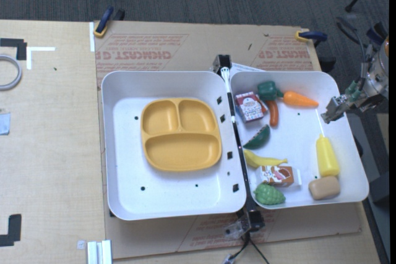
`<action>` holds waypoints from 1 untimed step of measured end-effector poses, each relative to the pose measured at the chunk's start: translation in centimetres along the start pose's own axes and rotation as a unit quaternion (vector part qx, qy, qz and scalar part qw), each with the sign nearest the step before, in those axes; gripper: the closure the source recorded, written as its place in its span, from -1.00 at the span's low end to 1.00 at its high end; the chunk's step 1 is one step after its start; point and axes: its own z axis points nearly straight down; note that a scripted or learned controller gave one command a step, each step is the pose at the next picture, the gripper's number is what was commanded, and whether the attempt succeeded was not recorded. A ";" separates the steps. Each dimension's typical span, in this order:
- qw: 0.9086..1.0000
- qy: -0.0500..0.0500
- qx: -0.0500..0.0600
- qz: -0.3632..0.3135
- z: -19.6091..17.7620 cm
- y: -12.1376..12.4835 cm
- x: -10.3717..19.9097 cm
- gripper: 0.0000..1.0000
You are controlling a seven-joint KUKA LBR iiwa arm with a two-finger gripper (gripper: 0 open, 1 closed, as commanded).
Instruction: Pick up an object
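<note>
The gripper (331,109) hangs at the right rim of the right bin (346,151), just over its edge, with the arm (374,80) reaching in from the right. Whether its fingers are open or closed cannot be told at this size, and nothing can be seen between them.

Below the gripper the white floor of the right bin lies bare along the right wall, down to a yellow corn cob (327,156) standing lengthwise near that wall. Just under it, in the near right corner, sits a tan bread roll (324,187).

To the gripper's left, near the far wall, lies an orange carrot (300,99), touching a dark green vegetable (268,90). Beside these are a small red-and-white carton (250,107) and a red sausage (273,113). Further toward the near side come a dark green pepper (258,137), a yellow banana (261,159), a small printed packet (279,175) and a green leafy lump (269,195), all crowded along the divider side.

The left bin (117,151) holds a yellow divided plate (181,134), with bare floor all round it.

Both bins rest on a cardboard sheet (142,49) on the bench (46,151).
</note>
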 end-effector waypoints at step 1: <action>1.000 -0.001 -0.001 -0.001 -1.0 0.1 -0.1 1.00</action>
